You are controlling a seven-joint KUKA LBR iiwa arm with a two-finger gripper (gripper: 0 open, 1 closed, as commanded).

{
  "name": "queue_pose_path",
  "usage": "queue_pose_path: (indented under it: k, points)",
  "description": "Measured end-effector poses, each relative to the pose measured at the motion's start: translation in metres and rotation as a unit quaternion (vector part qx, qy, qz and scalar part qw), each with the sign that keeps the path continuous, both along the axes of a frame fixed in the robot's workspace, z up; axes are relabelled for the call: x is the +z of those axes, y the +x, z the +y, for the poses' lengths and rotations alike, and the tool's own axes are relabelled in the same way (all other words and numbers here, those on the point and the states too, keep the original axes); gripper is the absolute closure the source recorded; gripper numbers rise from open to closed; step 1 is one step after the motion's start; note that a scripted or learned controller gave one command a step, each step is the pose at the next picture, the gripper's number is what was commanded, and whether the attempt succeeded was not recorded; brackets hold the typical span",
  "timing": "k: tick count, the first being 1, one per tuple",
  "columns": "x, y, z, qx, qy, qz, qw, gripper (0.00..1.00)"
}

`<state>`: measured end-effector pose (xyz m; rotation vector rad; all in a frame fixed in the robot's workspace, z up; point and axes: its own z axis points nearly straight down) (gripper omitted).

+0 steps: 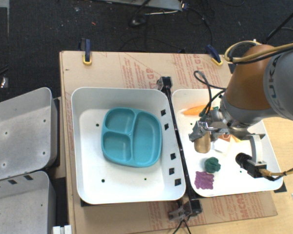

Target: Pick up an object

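My jaws (pixel 203 136) hang low in the right bin (pixel 268 179), right over a small tan thing (pixel 202 145). I cannot tell if my jaws are wide or squeezed, or if they grip the tan thing, because my own wrist hides them.

The tan thing sits near the middle of the right bin. It looks short and round, like a little cup or cork. I think it is light and stiff, and maybe a bit smooth, so it could slip. I would pinch it across its round sides, near the middle.

Close by in the same bin are a dark green lump (pixel 213 165) and a flat purple piece (pixel 204 180). The purple one looks soft and floppy and lies flat, so it may be hard to pinch. An orange carrot-like thing (pixel 193 111) lies near the far edge.

The left bin (pixel 88 179) holds a blue tray (pixel 132 137) with three parts. Nothing sits in the tray.
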<state>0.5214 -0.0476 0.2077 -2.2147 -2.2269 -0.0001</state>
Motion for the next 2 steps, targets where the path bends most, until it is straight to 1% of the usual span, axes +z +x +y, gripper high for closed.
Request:
queue_pose_path:
  k: [1,2]
  points:
    - [0.014,0.002,0.058,0.001,0.0003,-0.001,1.0000,1.00]
    - [0.024,-0.011,0.113,0.002,0.0005,0.000,1.0000,1.00]
